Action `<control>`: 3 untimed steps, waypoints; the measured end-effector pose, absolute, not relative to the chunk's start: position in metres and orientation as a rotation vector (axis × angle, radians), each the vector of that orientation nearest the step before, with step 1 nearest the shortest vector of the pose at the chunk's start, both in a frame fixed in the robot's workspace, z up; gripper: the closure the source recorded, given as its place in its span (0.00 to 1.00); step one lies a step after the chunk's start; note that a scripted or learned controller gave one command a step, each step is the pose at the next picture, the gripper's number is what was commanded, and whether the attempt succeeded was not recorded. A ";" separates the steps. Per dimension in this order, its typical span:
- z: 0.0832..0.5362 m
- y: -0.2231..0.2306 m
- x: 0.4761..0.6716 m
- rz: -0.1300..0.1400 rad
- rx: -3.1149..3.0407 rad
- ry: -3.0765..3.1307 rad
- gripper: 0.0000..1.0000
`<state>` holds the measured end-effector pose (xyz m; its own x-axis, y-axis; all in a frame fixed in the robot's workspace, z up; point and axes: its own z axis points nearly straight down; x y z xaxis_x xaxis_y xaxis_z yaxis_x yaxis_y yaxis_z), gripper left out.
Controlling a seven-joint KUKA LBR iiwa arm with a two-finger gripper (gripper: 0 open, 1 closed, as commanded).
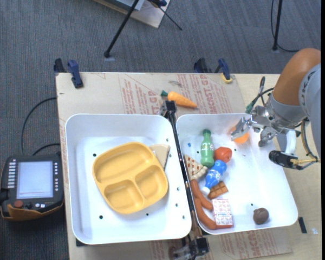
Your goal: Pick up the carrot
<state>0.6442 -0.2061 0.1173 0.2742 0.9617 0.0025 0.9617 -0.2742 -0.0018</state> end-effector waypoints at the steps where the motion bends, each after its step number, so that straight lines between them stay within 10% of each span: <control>1: 0.117 -0.200 0.645 0.002 -2.425 -1.992 0.00; 3: 0.095 -0.201 0.644 0.004 -2.384 -2.037 0.00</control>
<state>0.6442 -0.2014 0.0952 0.1563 0.9877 0.0016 0.9877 -0.1563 -0.0062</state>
